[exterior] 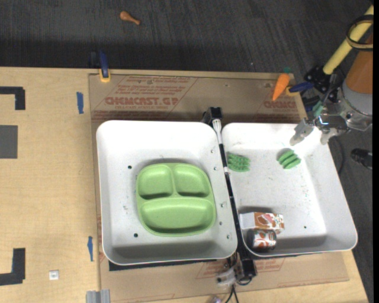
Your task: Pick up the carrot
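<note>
So we've got the bench [47, 195] taking up most of the shot, light wood with a brown cardboard sheet [148, 97] laid under the bins. Left bin [112, 154] sits around the middle of the view, and it's carrying a green divided plate [175, 198], three compartments, lying flat. Right bin [331, 201] is touching it along the centre seam, over at 3 o'clock from the plate.

The arm [358, 83] comes in at the 2 o'clock corner, and its gripper [312, 133] hangs over the far right edge of the right bin. We can't tell from this angle whether it's released or clenched, and we see nothing between it that looks like a catch.

Inside the right bin: a brown and white carton [267, 222] lying near the front wall at roughly 5 o'clock, with a dark can-like thing [265, 239] just beside it toward the front. Then two small green ridged pieces, one [238, 163] near the seam and the other [289, 158] near the gripper, at about 7 o'clock from it.

The carrot [280, 87] isn't in either bin. It's lying on the cardboard past the right bin's far edge, at 1 o'clock in the view, well apart from the gripper. There's also a small orange scrap [128, 18] on the dark floor at 11 o'clock.
</note>
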### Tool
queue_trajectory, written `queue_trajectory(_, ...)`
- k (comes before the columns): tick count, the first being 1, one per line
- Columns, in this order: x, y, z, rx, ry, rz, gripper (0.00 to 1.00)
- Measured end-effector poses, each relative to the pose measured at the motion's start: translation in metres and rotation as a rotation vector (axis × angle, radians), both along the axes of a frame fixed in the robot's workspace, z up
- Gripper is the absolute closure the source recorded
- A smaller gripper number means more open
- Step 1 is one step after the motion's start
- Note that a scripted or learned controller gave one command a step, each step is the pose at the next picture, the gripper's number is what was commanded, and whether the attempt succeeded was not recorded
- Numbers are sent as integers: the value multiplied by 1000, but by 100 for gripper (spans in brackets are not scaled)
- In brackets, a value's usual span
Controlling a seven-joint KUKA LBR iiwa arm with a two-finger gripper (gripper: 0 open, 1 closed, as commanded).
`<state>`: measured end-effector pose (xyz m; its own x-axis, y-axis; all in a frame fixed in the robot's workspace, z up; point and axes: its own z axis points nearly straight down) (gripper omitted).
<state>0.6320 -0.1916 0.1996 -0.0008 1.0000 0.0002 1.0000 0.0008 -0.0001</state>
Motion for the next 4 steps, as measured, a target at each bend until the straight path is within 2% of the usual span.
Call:
queue_trajectory(1,-33,-32,-14,1,3,-325,0)
queue_trajectory(4,-32,-32,-14,0,2,-325,0)
